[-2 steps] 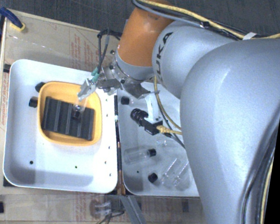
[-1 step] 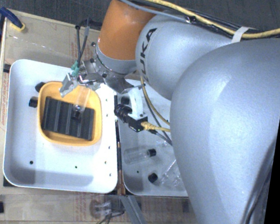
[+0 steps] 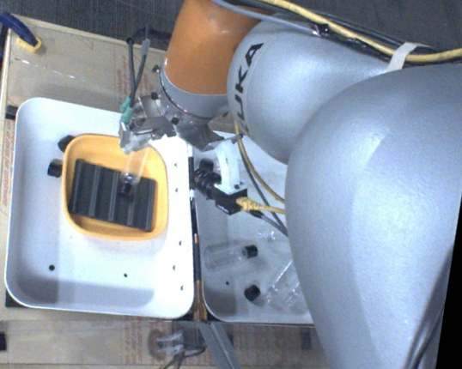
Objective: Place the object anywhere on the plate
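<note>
— Where's the object (image 3: 133,174)?
— Left-centre of frame, a clear thing hanging from the tool (image 3: 136,140) over the yellow plate (image 3: 80,151), seemingly pinched between its fingers.
— Done, then?
— Not quite, I'd say. It hasn't been let go yet.

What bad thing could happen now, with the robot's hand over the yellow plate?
1. The small clear object hangs at the gripper over the plate; I cannot tell how firmly it is held, so it might slip early.
2. The plate's dark middle has ridges, so the object could roll or bounce toward the rim once dropped.
</note>
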